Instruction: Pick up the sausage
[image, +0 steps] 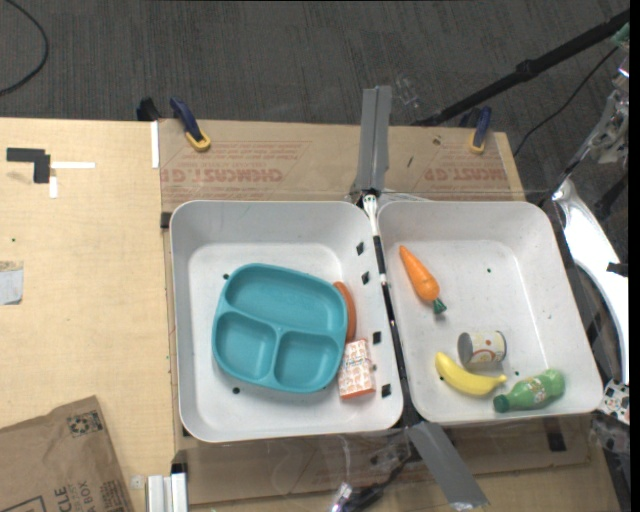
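The sausage (346, 306) lies in the left bin (184, 300), a thin reddish-orange piece pressed against the right rim of a teal divided plate (272, 338), between the plate and the bin's right wall. Just below it a small orange-and-white carton (357, 371) touches the plate's lower right corner. The right bin (548, 262) holds a carrot (420, 275) near its left wall, and lower down a small can (482, 348) on its side, a banana (468, 376) just beside it, and a green bottle (530, 392) lying against the banana's tip. Both bins sit on the light wooden worktop (80, 300). Whether the end effector is released or clenched cannot be told from this view
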